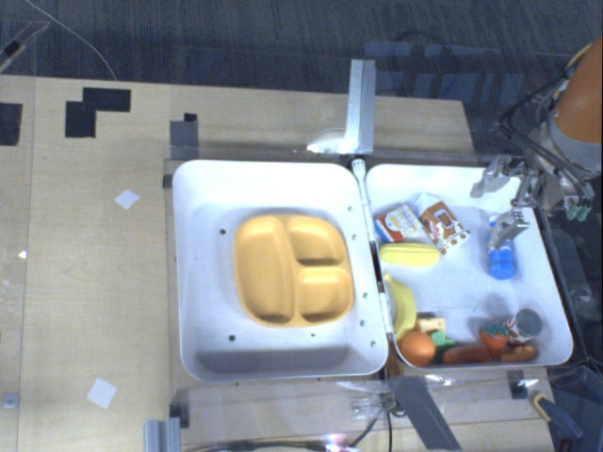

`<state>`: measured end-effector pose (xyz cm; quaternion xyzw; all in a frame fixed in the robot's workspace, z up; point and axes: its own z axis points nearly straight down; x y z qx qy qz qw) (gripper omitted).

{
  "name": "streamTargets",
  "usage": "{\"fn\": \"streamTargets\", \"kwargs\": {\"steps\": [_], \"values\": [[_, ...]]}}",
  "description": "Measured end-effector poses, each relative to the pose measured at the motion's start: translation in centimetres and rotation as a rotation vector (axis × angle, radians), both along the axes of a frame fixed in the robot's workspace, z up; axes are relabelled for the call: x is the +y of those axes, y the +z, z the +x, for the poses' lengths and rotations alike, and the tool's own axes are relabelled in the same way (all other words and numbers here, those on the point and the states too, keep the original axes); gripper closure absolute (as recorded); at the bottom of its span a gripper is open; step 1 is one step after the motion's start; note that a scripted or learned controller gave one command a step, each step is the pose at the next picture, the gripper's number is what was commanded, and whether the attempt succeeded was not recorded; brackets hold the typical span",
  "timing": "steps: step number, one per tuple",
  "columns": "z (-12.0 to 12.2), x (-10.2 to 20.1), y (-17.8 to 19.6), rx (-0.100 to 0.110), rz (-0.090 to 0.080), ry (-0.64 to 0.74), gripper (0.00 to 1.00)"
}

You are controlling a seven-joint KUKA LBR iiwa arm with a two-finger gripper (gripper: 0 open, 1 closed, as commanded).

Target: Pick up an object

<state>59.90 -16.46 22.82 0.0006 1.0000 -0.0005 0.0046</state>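
Along the near wall of the right bin [556,295] lie an orange [416,348] and a banana [403,304]. Farther back, a blue object [502,261] sits directly under the gripper [510,224], whose fingers' state I cannot tell. Left bin [203,252] holds a yellow tray [290,269].

Lighting: even, moderately bright, overhead. White bins [273,182] near overexposure; left bin floor shades grey toward its near wall. Yellow tray [292,269] casts a soft, short shadow. Small glare patch at the metal post [361,111] base. Upper background dim, bluish, low contrast. Focus: soft overall; small items in the right bin lack fine detail. Surface [85,252] evenly lit, faint straight reflection lines. Slight noise throughout.
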Motion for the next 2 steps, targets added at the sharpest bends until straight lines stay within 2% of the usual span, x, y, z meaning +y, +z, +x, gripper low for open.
{"fn": "streamTargets", "kwargs": {"steps": [1,2], "values": [[0.6,1.6,-9.3,0.009,0.004,-0.118,0.00],[-1.5,-2.4,-11.5,-0.044,-0.010,-0.013,0.00]]}}
